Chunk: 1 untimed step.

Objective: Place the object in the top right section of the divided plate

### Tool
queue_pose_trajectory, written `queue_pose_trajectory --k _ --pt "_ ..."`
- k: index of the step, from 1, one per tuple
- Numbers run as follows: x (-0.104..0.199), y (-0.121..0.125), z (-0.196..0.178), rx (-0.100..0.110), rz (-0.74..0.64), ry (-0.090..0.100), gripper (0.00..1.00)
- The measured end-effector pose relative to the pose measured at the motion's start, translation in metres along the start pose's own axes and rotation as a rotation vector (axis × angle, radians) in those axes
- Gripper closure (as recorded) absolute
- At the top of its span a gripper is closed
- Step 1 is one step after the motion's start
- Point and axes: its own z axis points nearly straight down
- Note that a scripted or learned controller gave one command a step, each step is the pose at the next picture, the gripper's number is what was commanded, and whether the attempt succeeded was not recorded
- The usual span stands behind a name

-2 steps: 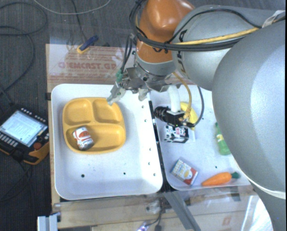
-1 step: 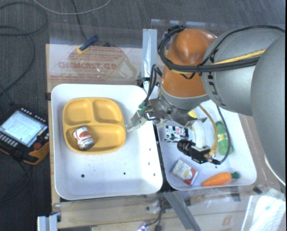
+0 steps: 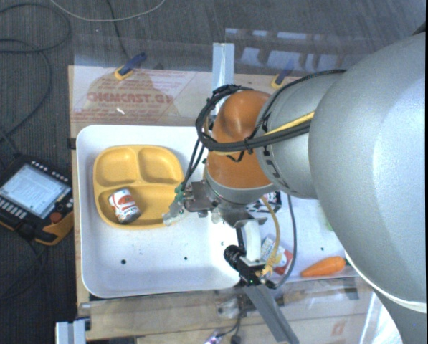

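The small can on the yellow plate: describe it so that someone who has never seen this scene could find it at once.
Start at the left white bin, which holds a yellow divided plate. In the plate's large lower section, toward its left side, lies a small can with a red and white label. It is the only thing resting on the plate; the two upper sections hold nothing, and the orange carrot lies far off in the right bin.
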Motion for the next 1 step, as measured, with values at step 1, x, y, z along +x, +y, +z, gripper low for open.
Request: queue_pose_trajectory --k 1 --pt "-0.0009 0.0 -0.0081 0.003 0.002 0.0 1.0"
